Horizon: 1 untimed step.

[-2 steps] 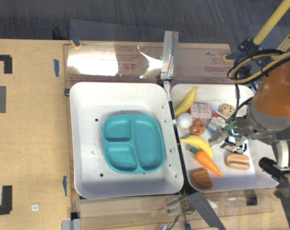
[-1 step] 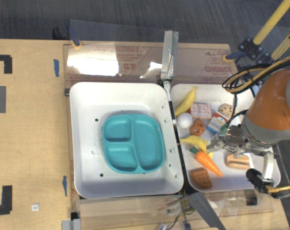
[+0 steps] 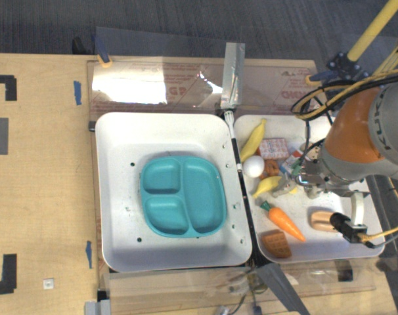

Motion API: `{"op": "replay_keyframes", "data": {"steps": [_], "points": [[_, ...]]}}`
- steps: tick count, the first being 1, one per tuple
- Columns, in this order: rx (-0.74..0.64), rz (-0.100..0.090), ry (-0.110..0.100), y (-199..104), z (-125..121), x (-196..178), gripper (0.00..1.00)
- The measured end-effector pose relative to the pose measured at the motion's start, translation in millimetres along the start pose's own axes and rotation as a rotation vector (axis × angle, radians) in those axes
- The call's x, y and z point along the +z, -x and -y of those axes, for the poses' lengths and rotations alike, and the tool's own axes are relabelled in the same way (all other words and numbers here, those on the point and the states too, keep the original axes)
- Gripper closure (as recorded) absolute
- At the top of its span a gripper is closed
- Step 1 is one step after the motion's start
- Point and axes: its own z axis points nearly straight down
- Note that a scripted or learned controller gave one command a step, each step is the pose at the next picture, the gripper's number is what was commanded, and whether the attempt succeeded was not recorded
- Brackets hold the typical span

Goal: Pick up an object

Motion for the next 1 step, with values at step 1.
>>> {"op": "replay_keyframes", "data": {"steps": [1], "points": [[0.000,0.002,0.006,-0.2,-2.0,-11.6,1.00]]}}
